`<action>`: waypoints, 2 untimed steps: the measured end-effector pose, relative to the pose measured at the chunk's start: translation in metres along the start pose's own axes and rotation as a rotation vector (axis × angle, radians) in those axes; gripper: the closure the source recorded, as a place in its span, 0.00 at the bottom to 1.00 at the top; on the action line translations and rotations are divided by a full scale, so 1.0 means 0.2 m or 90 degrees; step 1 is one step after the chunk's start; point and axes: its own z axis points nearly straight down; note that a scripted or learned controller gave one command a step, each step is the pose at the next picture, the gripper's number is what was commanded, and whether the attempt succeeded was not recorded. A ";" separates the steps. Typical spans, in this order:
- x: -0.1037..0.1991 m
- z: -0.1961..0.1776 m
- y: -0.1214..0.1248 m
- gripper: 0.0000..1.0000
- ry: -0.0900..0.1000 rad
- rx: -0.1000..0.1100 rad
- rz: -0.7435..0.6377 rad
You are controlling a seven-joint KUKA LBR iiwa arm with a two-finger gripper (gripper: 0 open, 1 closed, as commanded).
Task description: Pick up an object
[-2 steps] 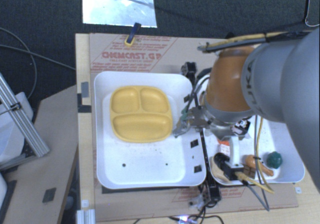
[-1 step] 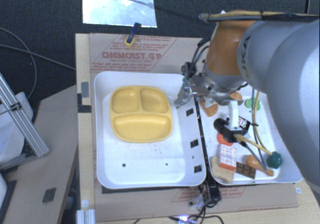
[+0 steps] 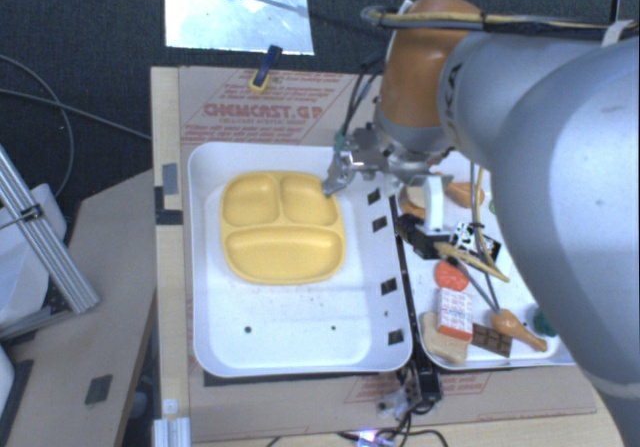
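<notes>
In the left bin (image 3: 300, 335), yellow divided tray (image 3: 282, 227), long axis crosswise; pincer (image 3: 335, 178) state unclear.

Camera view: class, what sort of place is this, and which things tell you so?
Probably a robotics lab bench. A grey robot arm reaches over two white bins, one holding a yellow divided tray, the other small toy items.

The arm (image 3: 560, 145) is seen as a broad, smooth grey casing with a rounded, tube-like form and a soft sheen. Above the wrist, an orange band (image 3: 420, 65) is wrapped around it, glossy and dome-shaped. Below the band, a grey metal flange is fitted. The end effector (image 3: 338, 175) is made up of small silver-grey metal parts. A thin dark cable is run along beside the wrist.
</notes>
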 end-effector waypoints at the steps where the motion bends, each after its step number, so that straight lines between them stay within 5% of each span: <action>1: 0.14 -0.33 -0.11 0.00 0.001 -0.001 0.000; 2: 0.21 -0.39 -0.66 0.00 0.001 0.006 0.000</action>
